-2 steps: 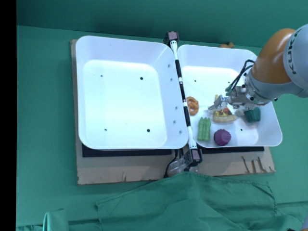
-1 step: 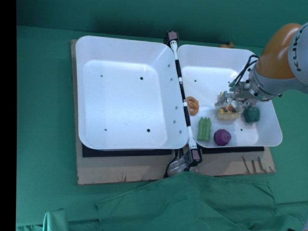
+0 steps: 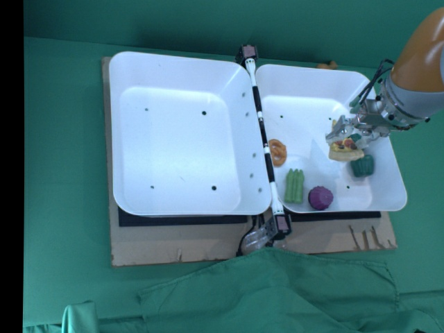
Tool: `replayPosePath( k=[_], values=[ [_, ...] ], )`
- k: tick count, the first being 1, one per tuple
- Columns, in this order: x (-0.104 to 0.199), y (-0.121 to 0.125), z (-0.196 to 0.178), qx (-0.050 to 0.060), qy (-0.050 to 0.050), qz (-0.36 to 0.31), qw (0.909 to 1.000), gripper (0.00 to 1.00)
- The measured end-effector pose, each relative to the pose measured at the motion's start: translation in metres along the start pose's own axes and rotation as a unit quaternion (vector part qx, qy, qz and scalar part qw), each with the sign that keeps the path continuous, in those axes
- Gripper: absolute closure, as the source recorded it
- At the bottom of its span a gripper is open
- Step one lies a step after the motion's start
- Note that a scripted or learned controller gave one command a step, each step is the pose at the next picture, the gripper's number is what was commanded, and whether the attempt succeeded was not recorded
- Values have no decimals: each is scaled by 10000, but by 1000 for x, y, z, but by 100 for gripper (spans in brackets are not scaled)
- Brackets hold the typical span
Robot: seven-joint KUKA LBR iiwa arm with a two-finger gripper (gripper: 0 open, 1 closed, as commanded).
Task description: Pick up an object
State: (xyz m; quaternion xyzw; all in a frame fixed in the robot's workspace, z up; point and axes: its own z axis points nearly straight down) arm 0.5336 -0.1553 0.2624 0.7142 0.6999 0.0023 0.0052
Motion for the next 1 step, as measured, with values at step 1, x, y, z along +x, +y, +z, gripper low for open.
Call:
replayPosePath(
  k=[1],
  values=[
    [-7,2,-65,-11,-3,65,10000,100]
  ],
)
